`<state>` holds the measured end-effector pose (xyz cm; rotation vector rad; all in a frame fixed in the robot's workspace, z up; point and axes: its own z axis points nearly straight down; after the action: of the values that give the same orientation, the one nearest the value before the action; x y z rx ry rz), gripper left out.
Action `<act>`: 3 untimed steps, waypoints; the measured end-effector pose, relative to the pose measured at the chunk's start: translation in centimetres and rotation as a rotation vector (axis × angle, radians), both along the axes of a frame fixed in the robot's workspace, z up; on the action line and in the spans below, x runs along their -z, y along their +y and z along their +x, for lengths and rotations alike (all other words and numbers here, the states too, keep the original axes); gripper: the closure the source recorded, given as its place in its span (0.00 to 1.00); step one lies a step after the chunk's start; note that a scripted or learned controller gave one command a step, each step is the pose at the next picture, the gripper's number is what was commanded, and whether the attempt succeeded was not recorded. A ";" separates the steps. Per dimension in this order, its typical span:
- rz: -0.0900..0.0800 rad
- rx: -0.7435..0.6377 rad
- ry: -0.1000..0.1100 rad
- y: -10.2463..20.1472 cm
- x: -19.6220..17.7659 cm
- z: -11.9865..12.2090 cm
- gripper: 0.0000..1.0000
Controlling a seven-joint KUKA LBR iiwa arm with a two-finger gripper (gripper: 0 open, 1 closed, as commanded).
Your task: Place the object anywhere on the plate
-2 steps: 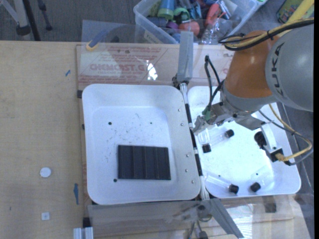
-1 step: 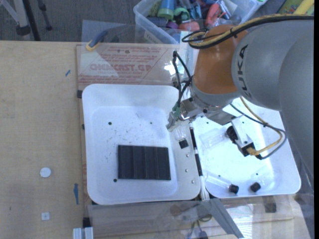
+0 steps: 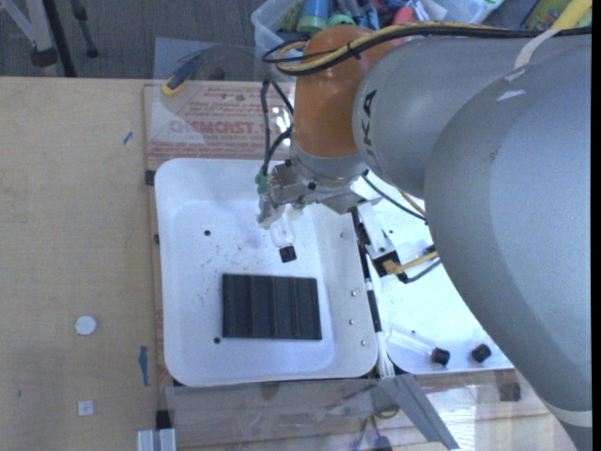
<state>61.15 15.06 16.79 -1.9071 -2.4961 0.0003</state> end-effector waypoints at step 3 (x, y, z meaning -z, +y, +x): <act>0.001 -0.498 0.001 6.2 -4.4 -5.8 1.00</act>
<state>55.33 21.31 21.17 -1.2324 -2.8878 0.0010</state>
